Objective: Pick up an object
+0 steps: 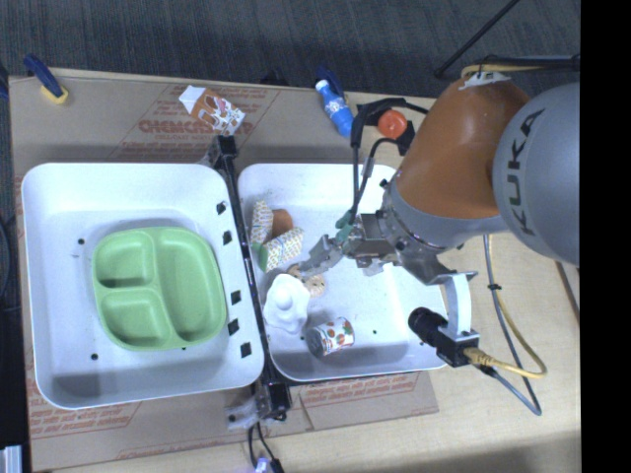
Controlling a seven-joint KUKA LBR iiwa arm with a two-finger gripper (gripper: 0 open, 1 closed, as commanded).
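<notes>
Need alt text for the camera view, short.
A grey-and-orange KUKA arm reaches from the right into the right bin, its pincer low among a white bottle, a small can and packaged snacks. The left bin holds a green divided tray.

fixed overhead camera | slanted down | bins (138,180) | arm (473,166) from right

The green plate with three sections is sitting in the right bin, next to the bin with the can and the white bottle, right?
Not quite. In the camera view, the green plate sits in the left bin, not the right one. The can and the white bottle are in the right bin beside it.
</notes>
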